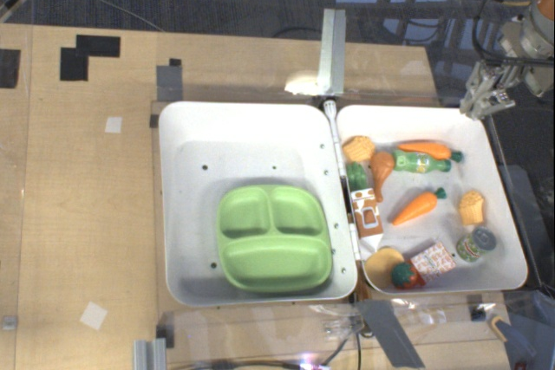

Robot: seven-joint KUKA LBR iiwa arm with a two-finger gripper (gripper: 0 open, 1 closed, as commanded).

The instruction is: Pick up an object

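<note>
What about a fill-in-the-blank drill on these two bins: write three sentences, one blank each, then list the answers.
1. The green tray lies in the ____ bin of the camera view.
2. The carrot lies in the ____ bin.
3. The gripper hangs over the right bin's ____ right corner.

Missing words: left; right; far

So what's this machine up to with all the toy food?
A robot arm is meant to pick one item up. Its gripper hangs above the far corner of the right bin, holding nothing. That bin has toy food, including a carrot and a green bottle. The left bin has a green divided plate.
</note>
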